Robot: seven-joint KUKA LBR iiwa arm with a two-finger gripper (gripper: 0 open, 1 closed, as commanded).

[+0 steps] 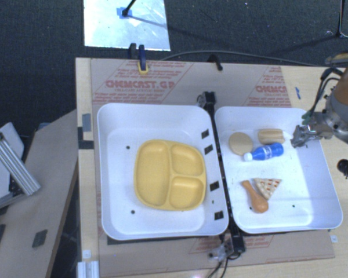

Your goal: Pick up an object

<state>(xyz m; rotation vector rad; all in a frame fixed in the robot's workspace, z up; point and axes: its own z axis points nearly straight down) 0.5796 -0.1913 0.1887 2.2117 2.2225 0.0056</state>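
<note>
Nearest the camera, a drumstick [254, 196] touches a pizza slice [268, 186] in the right bin [319, 210]; the gripper [302, 134] hovers over its far right rim, finger spread impossible to tell

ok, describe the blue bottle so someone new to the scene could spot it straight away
Look in the right-hand white bin, the one without the yellow tray. In its upper half, the bottle lies on its side, just below a tan bread roll and right of a round beige cookie. It is the only blue item, with a white cap.
</note>
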